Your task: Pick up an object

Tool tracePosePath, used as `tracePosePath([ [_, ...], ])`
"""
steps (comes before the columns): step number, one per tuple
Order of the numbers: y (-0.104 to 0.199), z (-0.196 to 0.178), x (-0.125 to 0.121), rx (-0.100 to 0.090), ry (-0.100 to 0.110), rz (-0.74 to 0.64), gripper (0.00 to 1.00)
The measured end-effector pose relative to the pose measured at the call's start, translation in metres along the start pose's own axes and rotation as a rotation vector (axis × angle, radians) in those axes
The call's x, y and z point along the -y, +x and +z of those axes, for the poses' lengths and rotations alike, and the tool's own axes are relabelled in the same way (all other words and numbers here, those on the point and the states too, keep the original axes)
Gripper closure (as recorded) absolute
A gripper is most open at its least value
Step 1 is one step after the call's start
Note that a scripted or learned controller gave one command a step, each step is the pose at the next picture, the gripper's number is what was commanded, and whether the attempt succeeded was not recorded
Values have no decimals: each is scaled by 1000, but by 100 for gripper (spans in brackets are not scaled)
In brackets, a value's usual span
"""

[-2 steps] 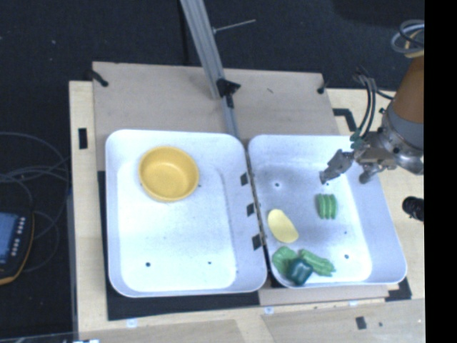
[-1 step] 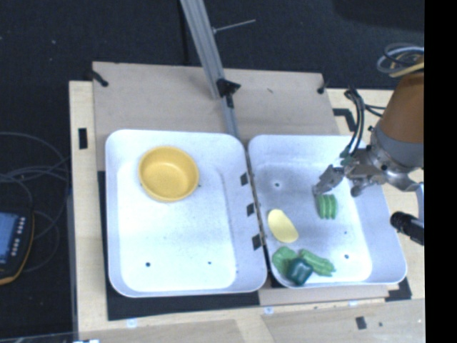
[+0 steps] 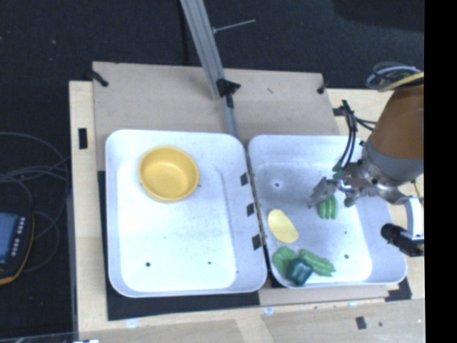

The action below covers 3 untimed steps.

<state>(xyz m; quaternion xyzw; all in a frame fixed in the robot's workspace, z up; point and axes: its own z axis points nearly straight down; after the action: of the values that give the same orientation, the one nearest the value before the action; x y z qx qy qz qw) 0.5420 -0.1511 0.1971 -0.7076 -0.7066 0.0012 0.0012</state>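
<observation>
You are looking at a small green ribbed object (image 3: 327,209) lying in the right bin (image 3: 285,159), toward its far right part, right under the tool (image 3: 333,191). The tool's fingers (image 3: 319,191) are standing spread apart just above and to either side of the green object, not closed on it. The grey arm with its orange band (image 3: 401,123) is reaching in from the right. Nearer the front of that bin a yellow oval piece (image 3: 283,226) is lying, and in front of it a cluster of green items (image 3: 303,263) is sitting by the rim. In the left bin (image 3: 128,249) a yellow bowl (image 3: 169,173) is resting upright. Both bins are sitting side by side on the desk (image 3: 164,84).
</observation>
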Motion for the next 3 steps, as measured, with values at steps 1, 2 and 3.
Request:
tracePosePath([
  [1,-8,52,-6,0,0,0,0],
  [2,-8,39,-7,-1,-6,0,100],
  [3,-5,-19,-16,1,-9,-2,100],
])
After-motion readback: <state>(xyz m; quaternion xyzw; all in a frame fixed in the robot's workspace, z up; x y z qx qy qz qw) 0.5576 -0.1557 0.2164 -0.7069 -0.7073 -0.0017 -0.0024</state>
